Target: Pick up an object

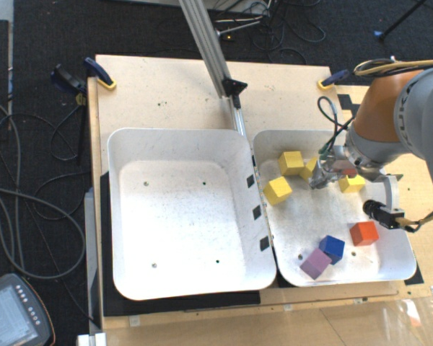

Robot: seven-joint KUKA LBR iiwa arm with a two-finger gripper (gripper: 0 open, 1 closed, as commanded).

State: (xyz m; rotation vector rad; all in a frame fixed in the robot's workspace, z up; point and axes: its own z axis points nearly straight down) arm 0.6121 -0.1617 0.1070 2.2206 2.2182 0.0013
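Observation:
The right bin (390, 269) holds several small blocks. A yellow cube (291, 162) sits near its back, and another yellow cube (278, 189) lies to its front left. A third yellow block (351, 184) lies just right of the gripper. A red cube (364, 233), a blue cube (333, 247) and a purple cube (316, 263) sit toward the front. My gripper (320, 176) reaches down into the bin between the yellow blocks, beside a small yellow piece (309, 168) at its left. The arm's wrist covers the fingertips.
The left bin (177, 207) lies beside the right one, sharing a middle rim. A slanted metal rail (209, 45) crosses the back of the bench above the bins. Blue-and-yellow clamps (97, 74) sit at the bench's back corners. Cables trail around the wrist.

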